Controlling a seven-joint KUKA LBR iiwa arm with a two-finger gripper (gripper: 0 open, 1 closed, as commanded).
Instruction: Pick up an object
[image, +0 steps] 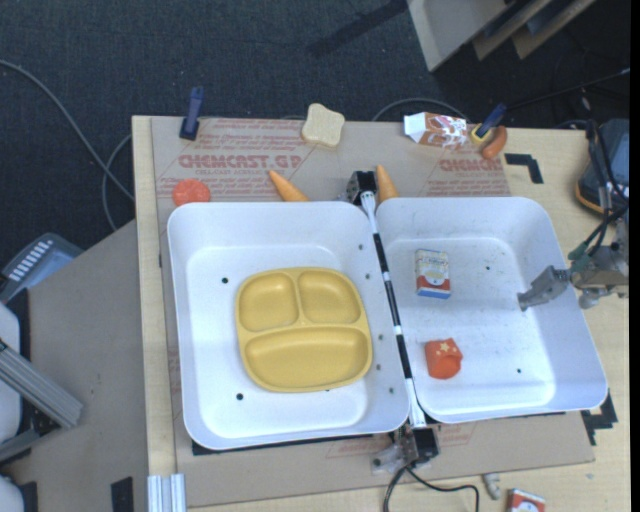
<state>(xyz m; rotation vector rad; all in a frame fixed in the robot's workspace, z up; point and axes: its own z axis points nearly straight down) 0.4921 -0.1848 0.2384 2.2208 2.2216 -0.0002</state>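
At the right bin's (560, 240) right wall, the gripper (540, 290) hangs low over the floor; can't tell its spread, nothing visibly in it. The small milk carton (433, 273) lies to its left, slightly up-view, long axis running up-down in view. The orange toy (443, 359) sits left and down-view, near the front wall. Carton looks like the more direct reach. Left bin (200, 300) holds a yellow divided plate (302, 328).
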